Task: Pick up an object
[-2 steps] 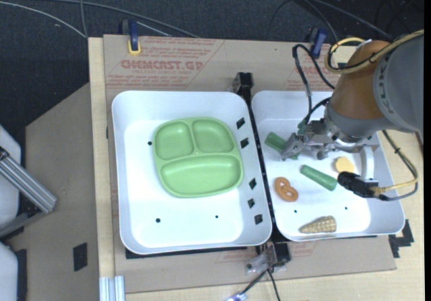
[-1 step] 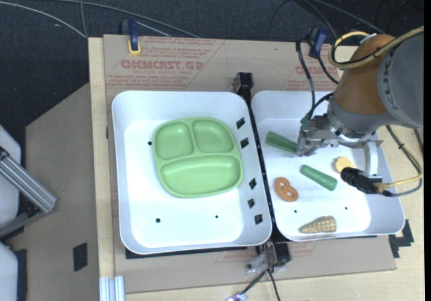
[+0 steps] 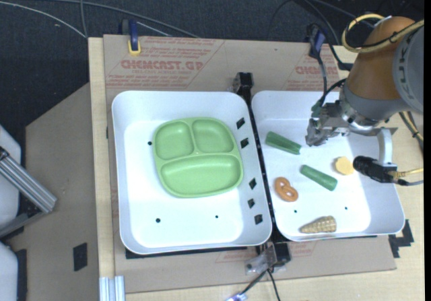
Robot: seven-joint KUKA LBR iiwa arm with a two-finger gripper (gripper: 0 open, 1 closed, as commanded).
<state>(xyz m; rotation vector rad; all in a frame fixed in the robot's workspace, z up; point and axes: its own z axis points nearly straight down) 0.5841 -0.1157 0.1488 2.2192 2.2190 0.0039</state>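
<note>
I am keeping stock of two white bins on the bench. The left bin is holding a green divided plate at its middle. The right bin is holding five small things: a green stick near its left wall, a second green stick at its middle, a yellow round piece just right of that, an orange pretzel toward the near left, and a tan ridged cone along the near edge. My pincer is hanging over the far half of the right bin, just right of the first green stick and not touching it as far as I am seeing; whether its fingers are apart or together I cannot tell. I am judging the first green stick the likeliest thing to take. It is looking like light, stiff, smooth plastic, so it may be slipping or rolling; I am reckoning on closing across its narrow width at mid-length, not along it. The pretzel and cone are lying flatter and look harder to grip.
</note>
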